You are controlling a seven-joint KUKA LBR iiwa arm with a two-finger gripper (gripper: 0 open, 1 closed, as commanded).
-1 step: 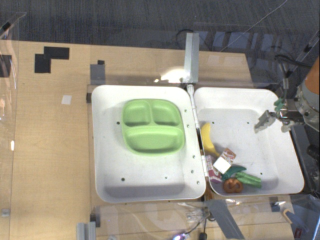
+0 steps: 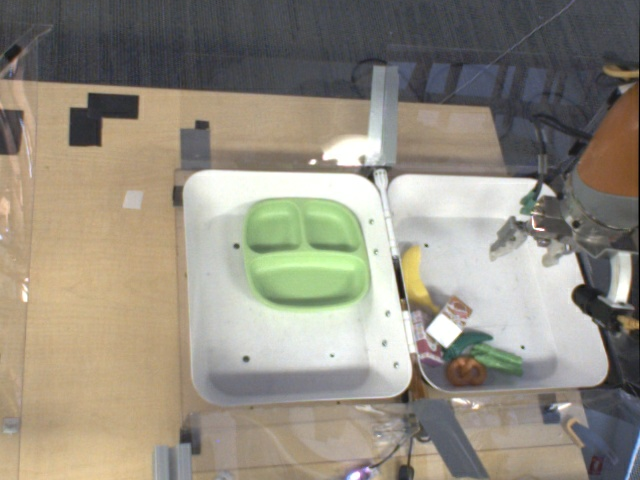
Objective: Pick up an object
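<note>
- The gripper hangs over the right bin, near its right edge, its fingers spread apart with nothing between them.
- A banana lies along that bin's left wall.
- A small packet, a green item and a reddish-brown fruit cluster by the near left corner.
- A green divided plate sits mid left bin.

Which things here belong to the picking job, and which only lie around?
For the job:
- gripper, above the right bin
- banana
- white packet
- green item
- brown round item

Lying about:
- green divided plate in the left bin
- black marks on the bench
</note>
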